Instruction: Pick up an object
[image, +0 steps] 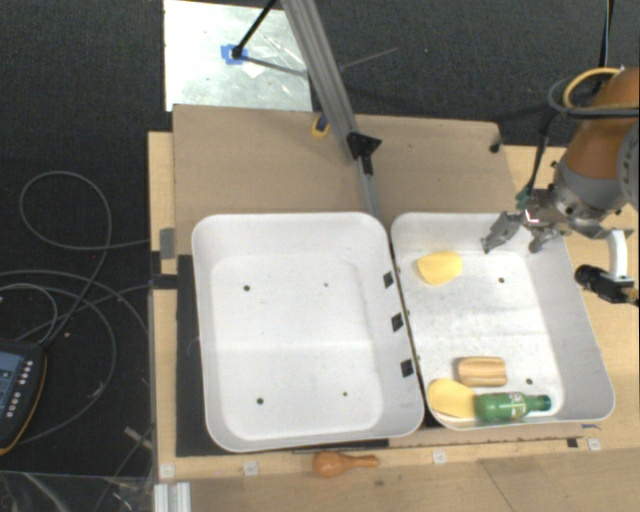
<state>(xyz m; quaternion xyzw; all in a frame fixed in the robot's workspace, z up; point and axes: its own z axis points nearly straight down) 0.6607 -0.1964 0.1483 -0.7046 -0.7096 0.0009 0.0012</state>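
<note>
My gripper (519, 238) hovers over the far edge of the right bin (570, 330), its two fingers spread open with nothing between them. A pale yellow lump (439, 268) lies in that bin, just to the left of and slightly nearer than the gripper. At the bin's near end sit a tan bread-like block (481, 371), a second yellow piece (450, 398) and a green bottle (510, 405) lying on its side. The bottle touches the yellow piece.
The left bin (290, 330) adjoins the right one along a shared rim with black clips. An orange-brown pear-shaped object (345, 462) lies on the bench in front of the bins. A slanted metal pole (335, 90) crosses behind them.
</note>
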